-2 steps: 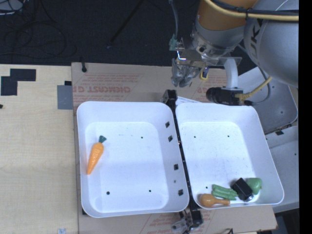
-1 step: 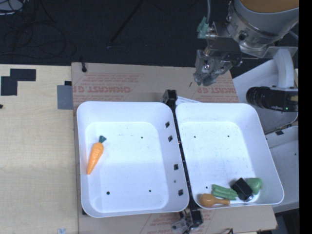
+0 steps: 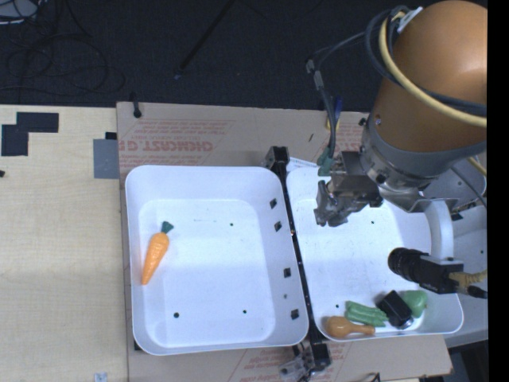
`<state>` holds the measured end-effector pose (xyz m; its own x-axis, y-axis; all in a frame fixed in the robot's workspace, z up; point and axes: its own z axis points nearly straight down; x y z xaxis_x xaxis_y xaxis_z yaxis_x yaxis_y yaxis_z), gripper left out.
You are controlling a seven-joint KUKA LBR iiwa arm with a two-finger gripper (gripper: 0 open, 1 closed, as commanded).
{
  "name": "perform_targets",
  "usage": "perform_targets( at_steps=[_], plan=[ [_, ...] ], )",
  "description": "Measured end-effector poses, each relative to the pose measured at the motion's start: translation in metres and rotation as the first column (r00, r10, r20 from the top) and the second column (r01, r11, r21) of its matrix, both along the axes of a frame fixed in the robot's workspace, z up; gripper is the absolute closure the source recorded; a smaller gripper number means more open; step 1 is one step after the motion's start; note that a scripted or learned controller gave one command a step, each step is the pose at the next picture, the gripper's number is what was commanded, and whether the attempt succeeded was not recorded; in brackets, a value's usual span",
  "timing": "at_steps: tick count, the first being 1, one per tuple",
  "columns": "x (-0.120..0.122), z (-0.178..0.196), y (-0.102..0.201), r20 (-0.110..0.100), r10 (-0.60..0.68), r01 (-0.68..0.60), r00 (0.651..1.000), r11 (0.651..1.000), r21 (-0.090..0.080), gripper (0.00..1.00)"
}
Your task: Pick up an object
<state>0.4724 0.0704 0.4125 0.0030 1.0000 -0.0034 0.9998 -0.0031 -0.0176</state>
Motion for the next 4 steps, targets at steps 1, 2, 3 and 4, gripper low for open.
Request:
perform_targets(
  at_steps=[1,2,3,4],
  plan=[
    [0.003,0.033,0.108,0.018,0.015,-0.015,1.0,1.0,0.005,1.0],
    [0.002,-0.075,0.135,0.003,0.007,-0.007,1.0,1.0,-0.002,1.0],
    [0.037,-0.158,0.173,0.006,0.005,-0.005,1.0,1.0,-0.002,1.0],
    [0.093,-0.181,0.173,0.015,0.002,-0.002,1.0,1.0,0.001,1.0]
  ],
)
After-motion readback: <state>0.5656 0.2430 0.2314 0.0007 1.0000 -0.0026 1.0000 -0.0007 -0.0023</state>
